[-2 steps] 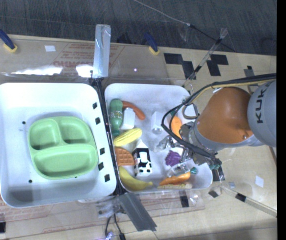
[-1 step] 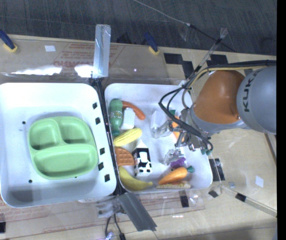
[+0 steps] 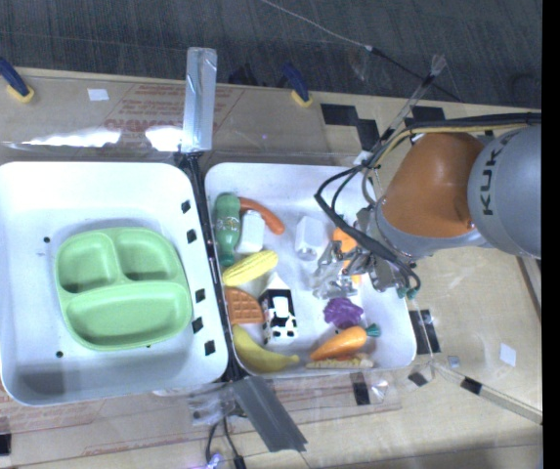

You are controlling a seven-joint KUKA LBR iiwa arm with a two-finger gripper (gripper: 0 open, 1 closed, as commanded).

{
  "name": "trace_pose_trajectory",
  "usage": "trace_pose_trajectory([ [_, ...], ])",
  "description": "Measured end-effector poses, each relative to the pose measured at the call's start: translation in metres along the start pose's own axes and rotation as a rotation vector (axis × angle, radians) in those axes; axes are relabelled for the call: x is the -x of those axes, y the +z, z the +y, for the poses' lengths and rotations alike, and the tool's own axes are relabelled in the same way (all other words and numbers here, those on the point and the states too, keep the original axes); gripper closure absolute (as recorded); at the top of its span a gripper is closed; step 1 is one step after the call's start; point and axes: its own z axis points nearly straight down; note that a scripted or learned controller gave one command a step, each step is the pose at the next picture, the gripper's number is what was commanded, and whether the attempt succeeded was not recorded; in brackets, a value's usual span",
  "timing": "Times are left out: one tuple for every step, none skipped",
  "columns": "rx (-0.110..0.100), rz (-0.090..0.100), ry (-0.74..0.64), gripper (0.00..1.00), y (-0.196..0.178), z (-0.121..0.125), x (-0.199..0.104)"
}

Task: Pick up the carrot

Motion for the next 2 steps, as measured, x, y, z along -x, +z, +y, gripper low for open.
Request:
trace_pose_trajectory([
  [0.000,0.003,0.105,1.00,-0.0461,-0.0050,0.0292],
  [0.000,0.005,0.105,0.00,-0.0452,-0.0048,0.0287],
])
